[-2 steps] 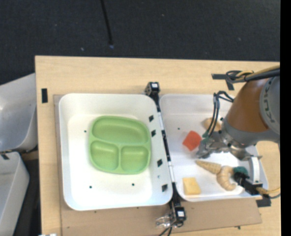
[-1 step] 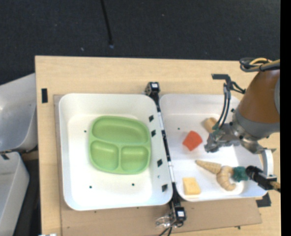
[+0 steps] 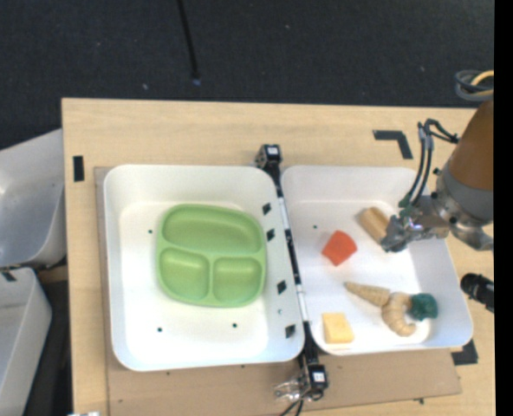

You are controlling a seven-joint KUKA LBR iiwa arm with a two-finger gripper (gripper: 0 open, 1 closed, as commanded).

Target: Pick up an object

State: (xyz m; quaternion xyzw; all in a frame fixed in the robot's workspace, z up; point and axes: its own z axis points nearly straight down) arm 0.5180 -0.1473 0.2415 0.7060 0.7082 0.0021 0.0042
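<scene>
The left bin (image 3: 118,258) holds a green divided plate (image 3: 211,255). The right bin (image 3: 326,193) holds an ice-cream cone toy (image 3: 386,304) with a green piece, a red block (image 3: 339,248), a yellow block (image 3: 337,328) and a tan piece (image 3: 374,223), partly hidden by the gripper (image 3: 397,237). The arm (image 3: 469,167) is cut off at right. I cannot tell the gripper's state.

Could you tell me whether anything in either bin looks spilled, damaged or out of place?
Nothing stands out. The green divided plastic plate lies flat in the left white bin. The red block, yellow block, tan cylinder and toy ice-cream cone lie loose, apart, in the right bin.
</scene>
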